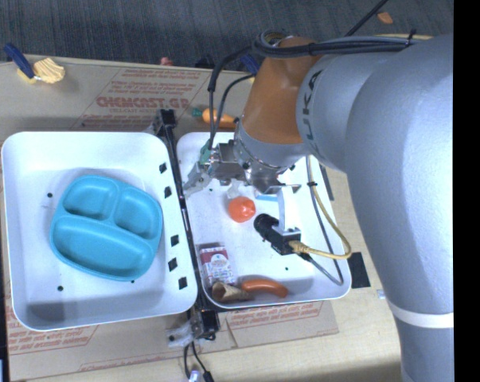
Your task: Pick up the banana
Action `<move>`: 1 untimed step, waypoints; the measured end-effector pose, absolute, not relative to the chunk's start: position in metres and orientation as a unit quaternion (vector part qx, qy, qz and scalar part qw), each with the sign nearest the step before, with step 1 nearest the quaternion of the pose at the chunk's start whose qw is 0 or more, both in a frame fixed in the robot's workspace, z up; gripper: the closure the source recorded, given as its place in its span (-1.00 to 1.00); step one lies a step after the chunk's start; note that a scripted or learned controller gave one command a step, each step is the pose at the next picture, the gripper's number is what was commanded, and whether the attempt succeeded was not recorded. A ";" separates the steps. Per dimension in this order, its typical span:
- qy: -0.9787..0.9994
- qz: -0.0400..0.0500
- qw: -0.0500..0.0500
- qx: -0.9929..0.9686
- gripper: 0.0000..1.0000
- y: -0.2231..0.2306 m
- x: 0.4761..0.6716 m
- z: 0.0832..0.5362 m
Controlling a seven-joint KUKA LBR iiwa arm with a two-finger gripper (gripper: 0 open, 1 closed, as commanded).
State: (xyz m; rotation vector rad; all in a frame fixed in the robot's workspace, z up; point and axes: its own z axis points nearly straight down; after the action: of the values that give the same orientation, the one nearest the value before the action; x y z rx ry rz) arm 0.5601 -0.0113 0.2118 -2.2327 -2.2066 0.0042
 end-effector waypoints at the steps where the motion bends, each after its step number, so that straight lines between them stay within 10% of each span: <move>1: -0.775 0.001 0.002 -0.632 -1.00 -0.080 0.483 0.191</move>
State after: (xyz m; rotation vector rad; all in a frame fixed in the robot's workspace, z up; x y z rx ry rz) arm 0.4827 -0.0801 0.1911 -1.9832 -2.4317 0.0042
